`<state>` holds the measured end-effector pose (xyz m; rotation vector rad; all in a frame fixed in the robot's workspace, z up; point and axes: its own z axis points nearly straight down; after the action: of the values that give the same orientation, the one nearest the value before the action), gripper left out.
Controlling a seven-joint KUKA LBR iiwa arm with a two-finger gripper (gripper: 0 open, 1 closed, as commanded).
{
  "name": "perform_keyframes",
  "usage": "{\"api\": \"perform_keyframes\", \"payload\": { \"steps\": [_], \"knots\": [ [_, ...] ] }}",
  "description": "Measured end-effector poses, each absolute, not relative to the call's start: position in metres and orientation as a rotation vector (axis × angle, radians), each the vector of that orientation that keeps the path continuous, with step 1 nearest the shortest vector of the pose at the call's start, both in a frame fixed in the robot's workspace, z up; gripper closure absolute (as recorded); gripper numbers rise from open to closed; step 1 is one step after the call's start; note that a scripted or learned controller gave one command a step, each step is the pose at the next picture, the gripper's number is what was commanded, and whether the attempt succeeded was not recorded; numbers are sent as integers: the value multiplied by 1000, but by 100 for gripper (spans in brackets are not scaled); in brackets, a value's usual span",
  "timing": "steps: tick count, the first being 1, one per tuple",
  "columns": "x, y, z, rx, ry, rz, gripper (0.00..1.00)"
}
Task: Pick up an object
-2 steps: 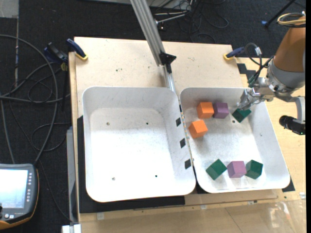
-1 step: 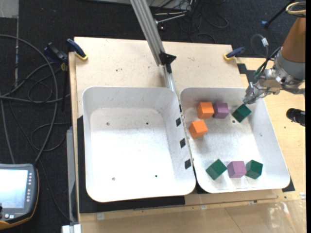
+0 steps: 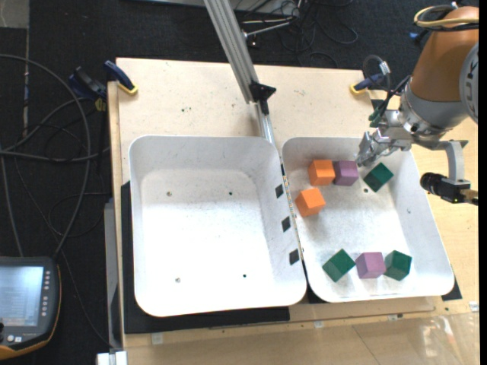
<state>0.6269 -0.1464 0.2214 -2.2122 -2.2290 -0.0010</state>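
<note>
The right bin (image 3: 426, 226) holds several small blocks. Two orange blocks (image 3: 322, 172) (image 3: 310, 201) lie at its upper left, with a purple block (image 3: 345, 172) touching the upper orange one. A green block (image 3: 378, 176) lies just right of the purple one. Near the front edge sit a green block (image 3: 338, 265), a purple block (image 3: 370, 265) and another green block (image 3: 398, 264) in a row. My gripper (image 3: 370, 150) hangs at the bin's far side, just above and left of the upper green block. Nothing shows between its fingers.
The left bin (image 3: 144, 204) lies beside the right one. A slanted metal pole (image 3: 232, 40) runs down to the bins' shared far corner. Clamps sit at the board's far corners (image 3: 118, 78) (image 3: 365, 82). A pendant (image 3: 27, 303) lies at the lower left.
</note>
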Motion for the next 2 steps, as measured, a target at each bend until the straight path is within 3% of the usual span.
{"api": "perform_keyframes", "payload": {
  "steps": [2],
  "knots": [
    [635,-32,231,-2212,-2232,-5,100]
  ]
}}
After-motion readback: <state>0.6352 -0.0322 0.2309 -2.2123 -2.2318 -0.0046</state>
